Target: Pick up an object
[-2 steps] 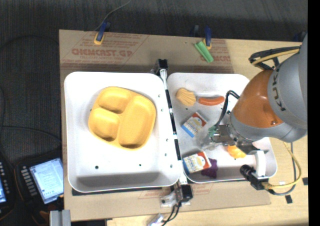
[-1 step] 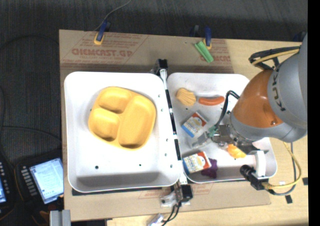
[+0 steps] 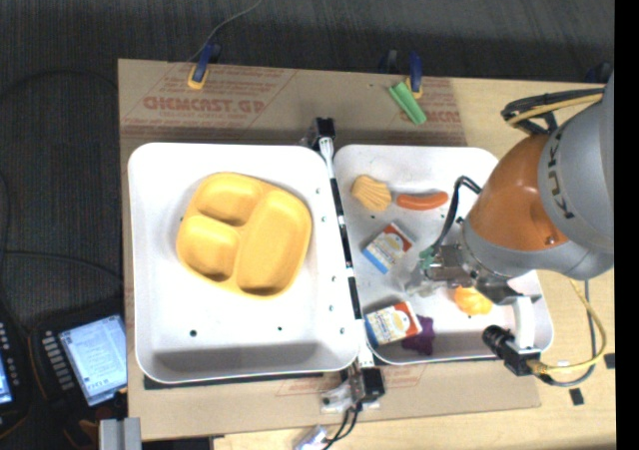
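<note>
Gripper (image 3: 436, 268) down in the right bin (image 3: 479, 161), near its middle; jaw state cannot be told. Just left of it lies a small blue-and-white carton (image 3: 385, 247). Yellow three-compartment tray (image 3: 243, 232) sits in the left bin (image 3: 160, 338).

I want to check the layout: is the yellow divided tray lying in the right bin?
No, the yellow tray lies in the left bin, apart from the small items.
</note>
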Tool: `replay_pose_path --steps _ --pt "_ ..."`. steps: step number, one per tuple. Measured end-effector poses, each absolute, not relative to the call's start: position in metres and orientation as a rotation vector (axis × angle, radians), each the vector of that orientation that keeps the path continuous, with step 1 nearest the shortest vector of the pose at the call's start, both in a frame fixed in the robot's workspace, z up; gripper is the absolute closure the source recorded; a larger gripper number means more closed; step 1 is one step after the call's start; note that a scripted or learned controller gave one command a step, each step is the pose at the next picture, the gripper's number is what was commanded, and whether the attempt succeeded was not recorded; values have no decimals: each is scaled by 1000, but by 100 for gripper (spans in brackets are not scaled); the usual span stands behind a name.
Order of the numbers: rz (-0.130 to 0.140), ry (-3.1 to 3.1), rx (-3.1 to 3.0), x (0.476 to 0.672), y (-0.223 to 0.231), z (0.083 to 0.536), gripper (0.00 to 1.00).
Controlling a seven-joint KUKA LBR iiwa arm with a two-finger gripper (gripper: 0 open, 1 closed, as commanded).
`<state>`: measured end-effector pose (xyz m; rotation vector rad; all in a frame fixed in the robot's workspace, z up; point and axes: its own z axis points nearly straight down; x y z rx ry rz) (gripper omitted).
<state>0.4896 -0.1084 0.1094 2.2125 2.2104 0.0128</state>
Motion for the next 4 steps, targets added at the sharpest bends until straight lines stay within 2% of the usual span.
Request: replay_pose_path --steps 1,2,3,4 --pt "12 2210 2213 490 -108 109 0" --pt "2 2211 2218 486 -97 89 0" --pt "8 2209 2216 488 -97 99 100" --pt "7 2209 2216 487 -97 99 0"
